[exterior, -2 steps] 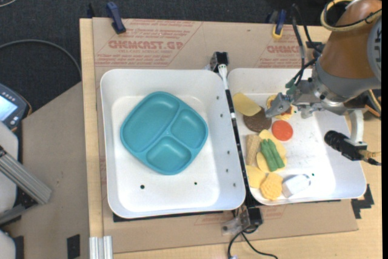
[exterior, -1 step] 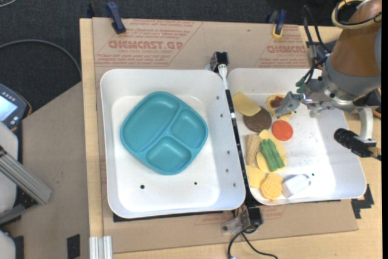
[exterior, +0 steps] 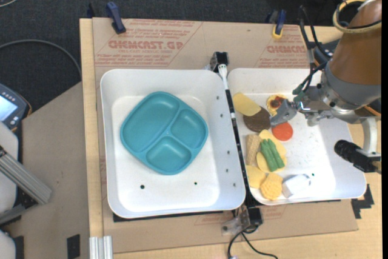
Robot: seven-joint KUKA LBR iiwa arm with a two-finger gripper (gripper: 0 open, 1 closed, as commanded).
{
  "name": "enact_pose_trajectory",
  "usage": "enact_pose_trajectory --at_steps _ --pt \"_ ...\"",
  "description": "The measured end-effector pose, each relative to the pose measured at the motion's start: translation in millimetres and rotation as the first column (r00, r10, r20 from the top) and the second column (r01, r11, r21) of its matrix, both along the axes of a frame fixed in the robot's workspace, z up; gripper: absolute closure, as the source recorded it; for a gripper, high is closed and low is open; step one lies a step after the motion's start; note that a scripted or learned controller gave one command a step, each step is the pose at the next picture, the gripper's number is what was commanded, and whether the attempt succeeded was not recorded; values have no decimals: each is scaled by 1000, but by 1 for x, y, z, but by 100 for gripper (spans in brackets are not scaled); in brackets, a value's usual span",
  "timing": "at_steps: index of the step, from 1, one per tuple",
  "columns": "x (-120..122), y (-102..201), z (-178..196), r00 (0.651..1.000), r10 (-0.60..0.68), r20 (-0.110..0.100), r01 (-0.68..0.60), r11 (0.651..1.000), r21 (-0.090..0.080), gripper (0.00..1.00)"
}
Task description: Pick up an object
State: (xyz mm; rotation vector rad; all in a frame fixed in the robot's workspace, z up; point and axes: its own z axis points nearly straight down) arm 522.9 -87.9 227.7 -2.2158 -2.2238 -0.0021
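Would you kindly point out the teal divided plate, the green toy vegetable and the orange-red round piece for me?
teal divided plate (exterior: 163, 140): camera view, on its central ridge, left bin.
green toy vegetable (exterior: 272, 154): camera view, mid-body, right bin.
orange-red round piece (exterior: 282, 131): camera view, centre of its top.

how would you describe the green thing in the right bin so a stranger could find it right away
Look in the right bin, at the cluster of toy food along its left side. The green piece lies on a yellow slice, just below the red-orange round piece. It is the only green item among yellow, brown and red ones.
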Motion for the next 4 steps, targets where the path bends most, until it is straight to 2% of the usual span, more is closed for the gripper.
enact_pose_trajectory --at_steps 1,2,3,4 --pt "-11 97 -41 1000 7 -6 -7 1000 3 0" --pt "0 73 117 1000 -3 21 3 1000 -3 0" --pt "2 60 271 1000 -3 24 3 1000 -4 0" --pt "-43 137 56 1000 2 -19 -2 1000 -2 0"
